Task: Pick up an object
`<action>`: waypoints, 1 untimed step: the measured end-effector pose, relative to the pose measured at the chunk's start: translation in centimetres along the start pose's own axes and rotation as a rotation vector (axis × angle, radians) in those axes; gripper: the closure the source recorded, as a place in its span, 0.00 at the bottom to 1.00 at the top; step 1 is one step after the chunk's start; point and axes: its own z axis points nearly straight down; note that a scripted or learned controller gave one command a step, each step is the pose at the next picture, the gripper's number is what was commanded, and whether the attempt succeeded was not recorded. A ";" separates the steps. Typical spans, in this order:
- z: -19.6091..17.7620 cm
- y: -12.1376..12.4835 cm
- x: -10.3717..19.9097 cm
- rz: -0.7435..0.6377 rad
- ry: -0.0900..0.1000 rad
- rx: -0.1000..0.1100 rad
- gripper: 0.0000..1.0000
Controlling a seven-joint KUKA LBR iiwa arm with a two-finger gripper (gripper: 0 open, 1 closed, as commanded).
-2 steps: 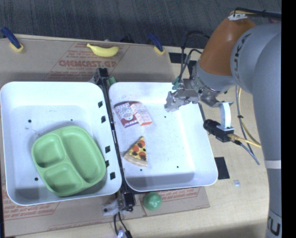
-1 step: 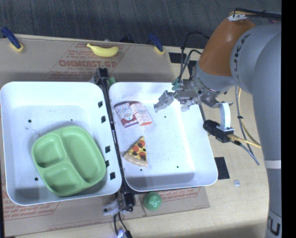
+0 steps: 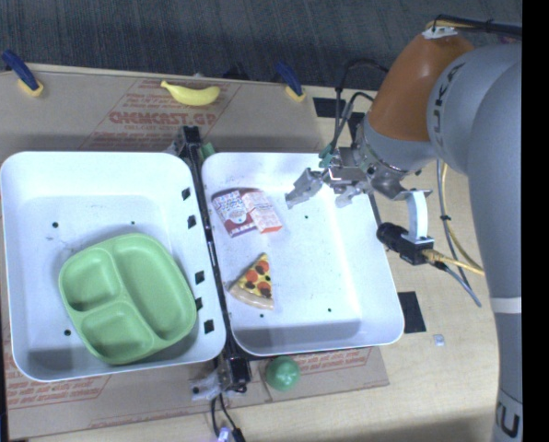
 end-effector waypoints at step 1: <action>0.0 0.0 0.0 0.000 0.000 0.000 0.00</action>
